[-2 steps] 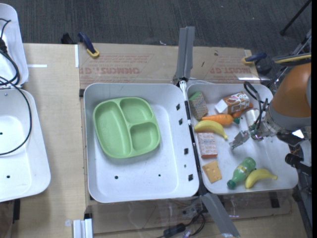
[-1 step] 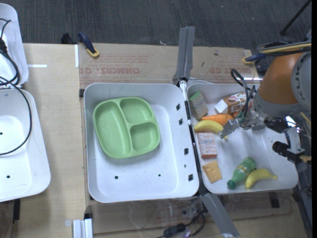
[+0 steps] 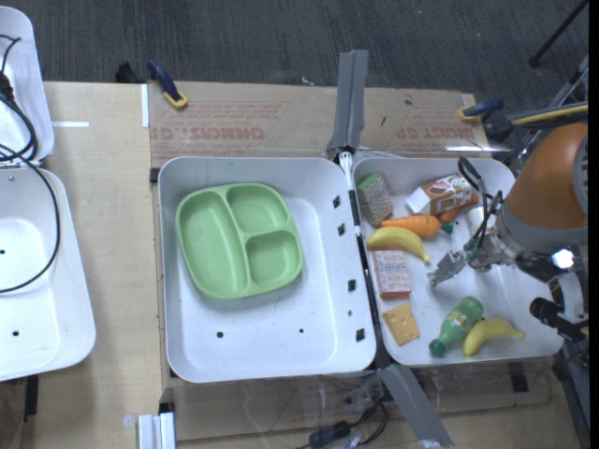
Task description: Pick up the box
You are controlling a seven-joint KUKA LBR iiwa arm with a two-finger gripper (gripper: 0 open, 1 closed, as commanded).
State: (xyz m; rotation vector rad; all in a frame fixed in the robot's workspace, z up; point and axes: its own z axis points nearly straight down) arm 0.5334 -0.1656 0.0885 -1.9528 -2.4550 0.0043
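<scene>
While the arm reaches into the right bin (image 3: 505, 337) from its right edge, the jaws (image 3: 447, 267) hang above the bin's middle, slightly parted and holding nothing. Just beside them, toward the bin's left edge, the box (image 3: 391, 274) lies flat between a banana (image 3: 399, 240) and a cheese wedge (image 3: 401, 325).

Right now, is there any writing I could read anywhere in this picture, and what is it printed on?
"CHEMCZ..." in red, seen upside down and repeated, on the cardboard sheet behind the bins; the rest is too faint to read.
Small box in the right bin: reddish print, too blurred to read.
Carton near the carrot: label too small to read.
Green bottle: label unreadable.
</scene>
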